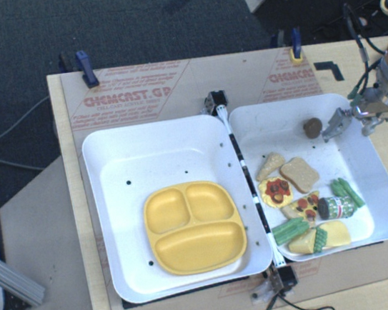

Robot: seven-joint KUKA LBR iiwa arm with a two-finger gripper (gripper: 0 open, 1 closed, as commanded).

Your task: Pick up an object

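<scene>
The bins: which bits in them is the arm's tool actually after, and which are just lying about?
Part of the job:
tool
brown ball
bread slice
pizza slice
green beans
small bottle

Lying about:
yellow divided plate
blue clamps

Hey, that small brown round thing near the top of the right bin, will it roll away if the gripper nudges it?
Probably. The brown ball looks rounded with no flat side, so a nudge from the gripper beside it would likely send it rolling. It sits alone on the bare bin floor, with nothing close to stop it. It looks small, probably light.
</scene>
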